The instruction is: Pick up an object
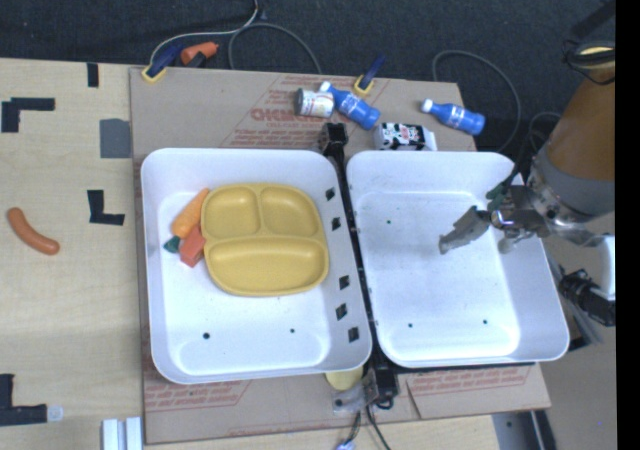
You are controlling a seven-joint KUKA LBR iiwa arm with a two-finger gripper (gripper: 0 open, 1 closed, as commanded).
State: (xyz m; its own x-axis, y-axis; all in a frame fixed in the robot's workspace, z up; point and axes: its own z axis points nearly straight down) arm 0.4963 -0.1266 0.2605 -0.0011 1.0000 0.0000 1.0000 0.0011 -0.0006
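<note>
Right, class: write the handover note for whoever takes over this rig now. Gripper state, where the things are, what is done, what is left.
Gripper: open, holding nothing, over the right bin near its right wall.
Things: yellow divided plate lies in the left bin; an orange carrot-like toy and a red piece are tucked at the plate's left edge.
Outside the bins: two blue bottles on the cardboard behind them, an orange sausage-like toy on the bench far left.
Done: nothing picked yet.
Left: reach an object, close on it, lift.
</note>
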